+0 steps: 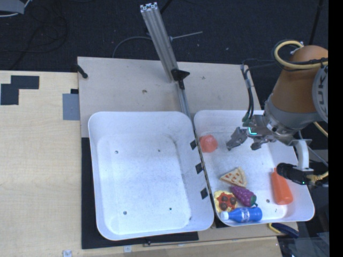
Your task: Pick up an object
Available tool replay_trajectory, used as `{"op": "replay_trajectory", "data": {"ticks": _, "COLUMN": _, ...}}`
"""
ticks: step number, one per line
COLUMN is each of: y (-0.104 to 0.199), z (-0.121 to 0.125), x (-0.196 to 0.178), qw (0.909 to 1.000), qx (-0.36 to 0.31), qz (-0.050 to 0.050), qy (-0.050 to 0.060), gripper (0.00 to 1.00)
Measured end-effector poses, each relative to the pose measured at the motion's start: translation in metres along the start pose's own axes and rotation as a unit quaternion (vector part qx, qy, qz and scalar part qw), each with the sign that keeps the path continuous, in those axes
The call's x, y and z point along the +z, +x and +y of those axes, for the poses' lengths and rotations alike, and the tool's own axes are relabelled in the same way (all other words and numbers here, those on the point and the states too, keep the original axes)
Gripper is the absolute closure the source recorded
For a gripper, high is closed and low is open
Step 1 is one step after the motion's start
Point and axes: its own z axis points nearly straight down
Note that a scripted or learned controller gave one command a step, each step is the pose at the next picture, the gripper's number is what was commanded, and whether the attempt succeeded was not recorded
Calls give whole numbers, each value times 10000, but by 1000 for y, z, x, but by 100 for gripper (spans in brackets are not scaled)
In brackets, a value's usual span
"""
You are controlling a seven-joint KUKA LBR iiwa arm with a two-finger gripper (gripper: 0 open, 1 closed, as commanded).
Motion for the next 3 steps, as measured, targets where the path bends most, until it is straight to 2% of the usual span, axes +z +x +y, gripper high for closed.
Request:
{"op": "replay_trajectory", "data": {"ticks": 1, "y": 0, "z": 0, "x": 0, "qw": 10000, "qx": 0, "qz": 0, "qy": 1, "gripper": 0}}
{"op": "replay_trajectory", "data": {"ticks": 3, "y": -13, "z": -5, "x": 104, "qw": 10000, "qx": 3, "qz": 3, "qy": 26, "gripper": 0}}
